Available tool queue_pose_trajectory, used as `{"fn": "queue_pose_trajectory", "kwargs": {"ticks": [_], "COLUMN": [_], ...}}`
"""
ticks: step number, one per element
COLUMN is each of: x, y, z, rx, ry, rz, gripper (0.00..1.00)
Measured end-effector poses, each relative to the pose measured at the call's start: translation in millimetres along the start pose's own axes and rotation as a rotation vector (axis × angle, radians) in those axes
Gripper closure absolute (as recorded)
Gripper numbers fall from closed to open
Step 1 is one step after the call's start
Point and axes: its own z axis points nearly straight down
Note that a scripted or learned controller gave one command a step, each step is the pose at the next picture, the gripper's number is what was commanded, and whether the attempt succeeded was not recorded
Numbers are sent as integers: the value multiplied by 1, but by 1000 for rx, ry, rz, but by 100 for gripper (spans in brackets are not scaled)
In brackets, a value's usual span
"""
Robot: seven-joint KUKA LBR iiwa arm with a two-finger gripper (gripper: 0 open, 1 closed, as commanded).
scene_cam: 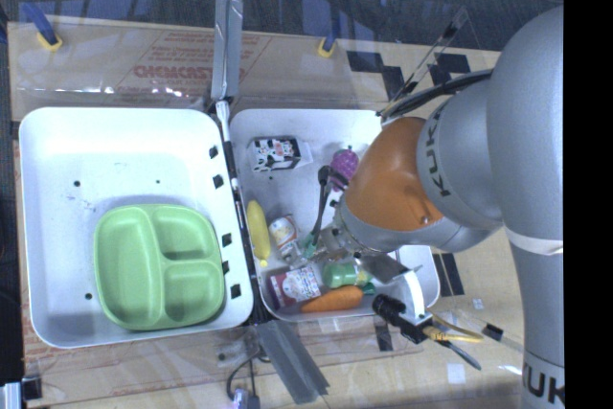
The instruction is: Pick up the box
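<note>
The claw is low in the right bin, among the clutter at its near end, and the arm's orange band hides most of it; its state cannot be told. The box, small, white with dark print, lies flat at the bin's far end, well apart from the claw, up and slightly left of it. Its long axis runs roughly left to right. A yellow banana lies left of the claw and an orange carrot just below. In judgement, the approach must shift toward the far wall.
</note>
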Motion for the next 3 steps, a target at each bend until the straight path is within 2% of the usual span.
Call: {"fn": "queue_pose_trajectory", "kwargs": {"ticks": [1,2,3], "x": [32,32,32], "y": [10,10,10], "z": [-91,-91,-91], "rx": [-3,-3,-3], "ry": [-2,-2,-2], "rz": [112,113,113], "gripper": [100,0,0]}}
